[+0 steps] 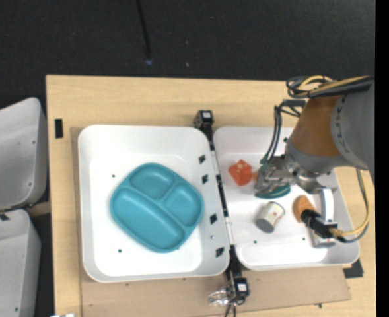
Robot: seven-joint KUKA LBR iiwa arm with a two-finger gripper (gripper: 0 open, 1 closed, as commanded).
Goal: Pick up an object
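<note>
Now the table [62, 98] is seen bearing two bins; a blue tray [156, 207] lies in the left bin [95, 256]. Fingers [271, 183] are lowered beside a red block [241, 172]; their state cannot be told. A small cup [270, 216] lies nearby.

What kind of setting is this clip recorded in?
Most likely a lab bench set up for robot picking trials: two shallow white bins, the left bin and the right bin, sit on a wooden bench, with a grey arm reaching over small test objects.
</note>
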